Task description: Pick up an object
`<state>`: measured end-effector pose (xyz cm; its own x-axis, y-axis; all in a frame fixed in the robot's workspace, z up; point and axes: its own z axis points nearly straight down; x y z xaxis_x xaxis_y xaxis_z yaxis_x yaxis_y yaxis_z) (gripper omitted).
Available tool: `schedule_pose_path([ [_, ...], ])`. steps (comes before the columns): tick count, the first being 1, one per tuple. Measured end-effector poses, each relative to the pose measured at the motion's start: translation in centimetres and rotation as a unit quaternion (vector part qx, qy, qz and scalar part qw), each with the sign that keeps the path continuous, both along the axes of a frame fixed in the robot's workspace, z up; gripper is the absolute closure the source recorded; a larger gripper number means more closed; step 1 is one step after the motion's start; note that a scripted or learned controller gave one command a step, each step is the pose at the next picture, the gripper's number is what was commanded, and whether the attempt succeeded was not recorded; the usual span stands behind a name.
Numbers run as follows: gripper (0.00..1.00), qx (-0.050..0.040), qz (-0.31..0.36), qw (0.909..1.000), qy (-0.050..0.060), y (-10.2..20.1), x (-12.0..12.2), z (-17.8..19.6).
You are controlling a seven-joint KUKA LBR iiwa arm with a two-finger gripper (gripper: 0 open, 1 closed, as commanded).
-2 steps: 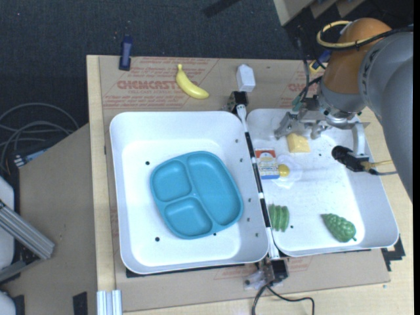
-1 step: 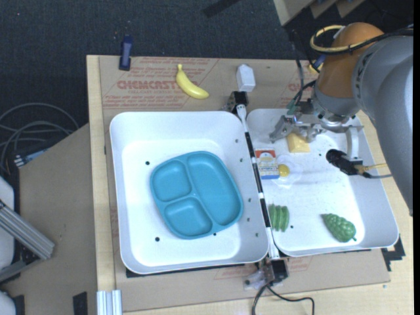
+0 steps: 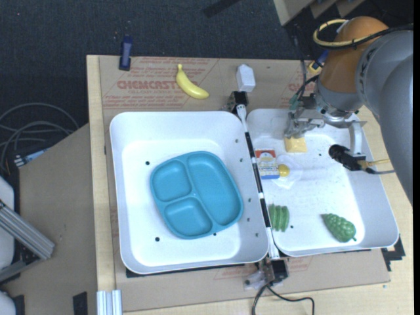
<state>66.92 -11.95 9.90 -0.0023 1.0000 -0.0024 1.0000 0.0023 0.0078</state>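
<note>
The yellow block (image 3: 296, 144) sits in the right bin (image 3: 374, 195) right under the gripper (image 3: 300, 128), its long axis running roughly left-right, a bit tilted. Can't tell if the jaws are open, closed or touching it.

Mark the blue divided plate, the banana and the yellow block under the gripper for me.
blue divided plate (image 3: 195, 193): camera view, centre ridge.
banana (image 3: 189, 86): camera view, middle of its curve.
yellow block (image 3: 296, 145): camera view, top face.

Blue tray (image 3: 197, 194), yellow banana (image 3: 190, 84), white bins (image 3: 131, 136)
</note>
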Motion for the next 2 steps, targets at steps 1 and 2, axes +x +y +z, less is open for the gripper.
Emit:
schedule_pose_path([
  [1, 0.0, 0.0002, 0.0, 1.0, 0.002, 0.0, -0.1, -0.2],
  [2, 1.0, -0.0002, 0.0, 1.0, 0.0, 0.0, 0.0, 0.9],
])
